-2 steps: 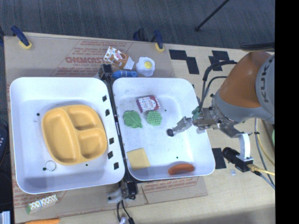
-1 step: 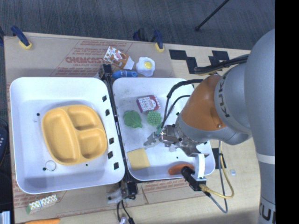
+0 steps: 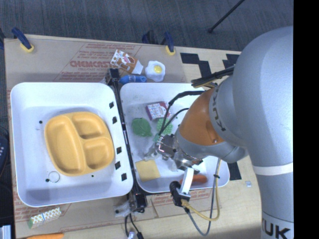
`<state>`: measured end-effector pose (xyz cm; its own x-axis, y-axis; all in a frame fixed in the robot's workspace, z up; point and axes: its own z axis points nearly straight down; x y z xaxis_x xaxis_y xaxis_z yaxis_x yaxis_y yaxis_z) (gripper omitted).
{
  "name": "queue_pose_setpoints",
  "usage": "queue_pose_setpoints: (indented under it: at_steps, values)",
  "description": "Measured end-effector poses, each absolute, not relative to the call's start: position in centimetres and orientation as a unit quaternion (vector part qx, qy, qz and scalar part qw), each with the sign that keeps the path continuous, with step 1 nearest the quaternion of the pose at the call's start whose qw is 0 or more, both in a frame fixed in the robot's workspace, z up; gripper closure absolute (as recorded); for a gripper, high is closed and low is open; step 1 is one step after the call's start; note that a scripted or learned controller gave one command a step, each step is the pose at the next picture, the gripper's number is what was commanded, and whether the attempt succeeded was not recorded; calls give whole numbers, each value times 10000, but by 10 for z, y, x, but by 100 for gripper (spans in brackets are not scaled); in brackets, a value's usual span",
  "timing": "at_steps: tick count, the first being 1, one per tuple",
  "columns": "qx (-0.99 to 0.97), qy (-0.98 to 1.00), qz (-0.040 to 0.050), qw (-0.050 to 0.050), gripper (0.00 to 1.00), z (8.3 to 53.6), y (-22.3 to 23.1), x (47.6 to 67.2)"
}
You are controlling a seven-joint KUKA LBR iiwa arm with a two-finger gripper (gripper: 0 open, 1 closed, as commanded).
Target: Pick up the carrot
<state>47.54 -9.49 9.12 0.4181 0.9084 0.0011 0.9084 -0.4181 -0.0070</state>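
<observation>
The grey arm (image 3: 269, 113) fills the right side of the frame, closest to the lens, its orange band (image 3: 199, 126) sitting near the centre-right above the right bin (image 3: 130, 98). Below the band the wrist drops into the lower part of that bin, and the gripper (image 3: 164, 151) is low over the bin floor at frame centre, but whether it is apart or together I cannot tell. The carrot (image 3: 199, 179) lies in the lower right corner of the right bin, a short orange piece partly hidden by a white bracket on the wrist; nothing is seen gripping it. Just left of it, near the bin's lower edge, rests a pale yellow block (image 3: 148, 170). Higher in the same bin are a green leafy piece (image 3: 141, 127) and a dark red packet (image 3: 157, 110). The left bin (image 3: 20, 133) holds 1 yellow divided tray (image 3: 79, 142) with 3 compartments. Outside the bins, on the cardboard at upper centre, sit a fried egg toy (image 3: 155, 69), a blue item (image 3: 132, 78) and a small carton (image 3: 122, 60). A yellow cable (image 3: 202, 217) loops below the right bin at the lower centre.
</observation>
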Motion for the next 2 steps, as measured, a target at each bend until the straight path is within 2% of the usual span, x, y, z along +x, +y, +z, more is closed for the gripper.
queue_pose_setpoints:
  at_steps: [1, 2]
  values:
    - [-8201, -5722, 8, 16, 0, 146, -128, 526]
    - [-8486, -5290, 18, 31, 0, 91, -93, 491]
